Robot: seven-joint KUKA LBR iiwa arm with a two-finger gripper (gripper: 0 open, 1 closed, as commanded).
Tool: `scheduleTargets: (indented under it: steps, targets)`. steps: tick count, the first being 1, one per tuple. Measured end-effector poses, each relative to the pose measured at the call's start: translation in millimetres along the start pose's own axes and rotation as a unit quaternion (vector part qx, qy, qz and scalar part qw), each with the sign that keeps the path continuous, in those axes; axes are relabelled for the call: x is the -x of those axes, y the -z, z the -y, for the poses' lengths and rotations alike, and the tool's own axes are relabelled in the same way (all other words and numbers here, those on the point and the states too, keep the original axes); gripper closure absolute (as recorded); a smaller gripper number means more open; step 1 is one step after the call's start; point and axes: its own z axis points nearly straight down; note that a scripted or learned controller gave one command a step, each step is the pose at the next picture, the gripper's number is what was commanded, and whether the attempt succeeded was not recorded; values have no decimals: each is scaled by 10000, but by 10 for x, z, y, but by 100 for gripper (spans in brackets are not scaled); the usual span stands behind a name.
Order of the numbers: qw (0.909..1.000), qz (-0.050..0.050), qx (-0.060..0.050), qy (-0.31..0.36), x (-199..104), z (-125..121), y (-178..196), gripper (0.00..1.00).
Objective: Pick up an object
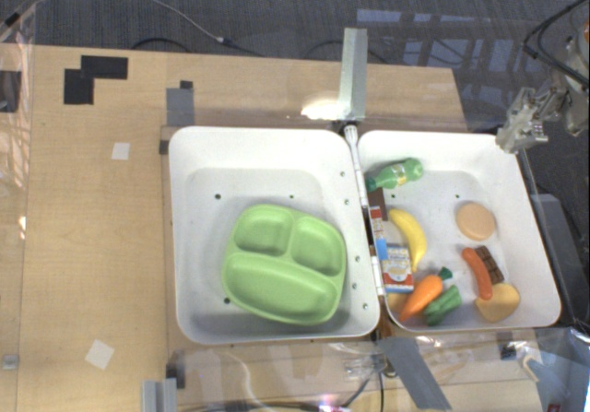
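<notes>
At the frame's right edge, the gripper (524,124) hangs just past the right bin's (516,170) upper right corner; whether it is clenched cannot be told. Left bin (184,217) holds a green divided plate (286,263). Banana (408,233) lies in the right bin.

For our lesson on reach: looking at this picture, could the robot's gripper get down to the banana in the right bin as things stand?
Probably yes. The banana lies uncovered on top in the right bin, with a small carton alongside it. The gripper hangs beside the bin's far right corner, with open space between.
</notes>
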Motion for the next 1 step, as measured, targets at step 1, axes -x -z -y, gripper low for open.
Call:
scheduleTargets:
  steps: [1]
  targets:
    - [10000,61,-9,4,27,-7,143,100]
